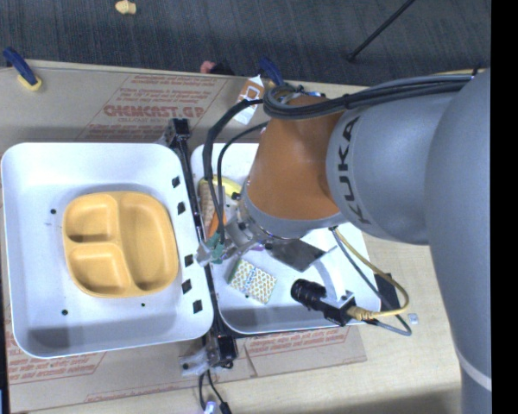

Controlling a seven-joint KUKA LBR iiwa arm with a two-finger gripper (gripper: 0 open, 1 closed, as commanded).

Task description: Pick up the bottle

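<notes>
Two shallow white bins sit side by side on a cardboard sheet point(155, 102) with red print, which lies on the pale worktop point(406, 360). The left bin point(17, 231) holds a yellow divided tray point(121, 241) with three compartments, lying flat near the bin's middle. The grey arm point(397, 171) enters from the right of the frame and hides most of the right bin point(276, 322). Its orange band point(293, 171) stands over the bin's upper half. The gripper point(227, 244) is low at the left side of the right bin, close to the wall the bins share. Whether the jaws are released or clenched cannot be told, since the wrist hides them from above. A small green bit point(212, 250) shows just left of the gripper. A slim brown-and-orange thing point(209, 203) lies along the right bin's left wall, just above the gripper. Whether it is the bottle cannot be told, and nothing can be seen between the jaws. A small flat packet point(253, 281) with a blue and yellow pattern lies on the bin floor just below and right of the gripper. A bit of something yellow point(229, 185) peeks out beside the orange band. Blue clamps grip the cardboard at the upper left point(22, 67) and top centre point(270, 70). A yellow scrap point(125, 7) lies on the dark floor above.
</notes>
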